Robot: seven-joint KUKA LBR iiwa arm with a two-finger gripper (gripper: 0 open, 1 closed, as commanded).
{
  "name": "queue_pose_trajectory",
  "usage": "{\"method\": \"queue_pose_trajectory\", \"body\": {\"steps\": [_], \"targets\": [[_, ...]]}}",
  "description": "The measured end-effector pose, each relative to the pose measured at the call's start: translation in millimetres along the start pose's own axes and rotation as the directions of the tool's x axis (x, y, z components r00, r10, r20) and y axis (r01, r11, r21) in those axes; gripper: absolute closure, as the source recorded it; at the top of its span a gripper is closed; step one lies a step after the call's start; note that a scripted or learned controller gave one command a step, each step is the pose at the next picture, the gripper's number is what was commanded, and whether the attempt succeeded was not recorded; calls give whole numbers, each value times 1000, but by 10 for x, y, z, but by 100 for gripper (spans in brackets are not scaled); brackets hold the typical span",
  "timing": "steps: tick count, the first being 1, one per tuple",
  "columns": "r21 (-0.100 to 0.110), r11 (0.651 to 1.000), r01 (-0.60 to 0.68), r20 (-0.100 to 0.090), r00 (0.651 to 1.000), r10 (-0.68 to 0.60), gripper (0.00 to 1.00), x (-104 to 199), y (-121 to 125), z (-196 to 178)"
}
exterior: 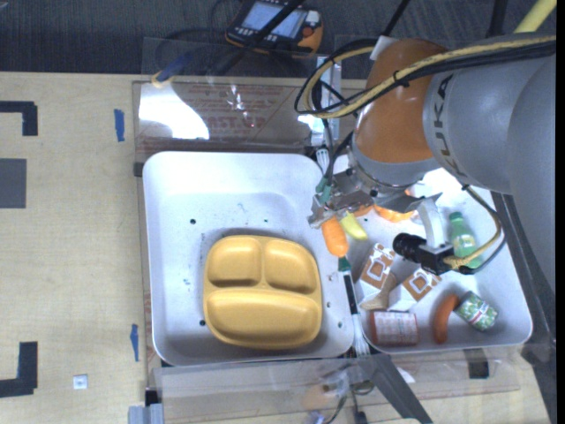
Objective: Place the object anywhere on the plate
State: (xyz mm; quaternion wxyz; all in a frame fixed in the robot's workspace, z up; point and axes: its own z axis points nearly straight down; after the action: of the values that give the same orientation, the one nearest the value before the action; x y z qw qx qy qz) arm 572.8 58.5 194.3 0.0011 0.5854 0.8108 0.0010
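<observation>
Grey arm [494, 122] with orange band reaching in from the right, over the seam between two white bins [168, 237]. Yellow three-section plate [262, 290] lying in left bin, lower middle, down-left of gripper [328, 208]. Right bin cluttered: cartons, green bottle [461, 234], can [393, 327]. Orange carrot-like object [335, 236] just below gripper tip, at the divider, long axis roughly vertical, yellow piece [355, 227] beside it. Touching or held: cannot tell; finger state hidden under wrist. Likely move: carry object left and down onto plate. Object not yet on plate.
</observation>
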Motion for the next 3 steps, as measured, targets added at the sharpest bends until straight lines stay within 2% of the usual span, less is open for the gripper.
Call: {"method": "queue_pose_trajectory", "body": {"steps": [1, 2, 3], "targets": [[0, 1000, 0, 0, 1000, 0, 0, 0, 0, -1], [-55, 985, -163, 24, 986, 164, 0, 489, -360, 496], [-62, 987, -146, 33, 988, 148, 0, 547, -365, 544]]}}
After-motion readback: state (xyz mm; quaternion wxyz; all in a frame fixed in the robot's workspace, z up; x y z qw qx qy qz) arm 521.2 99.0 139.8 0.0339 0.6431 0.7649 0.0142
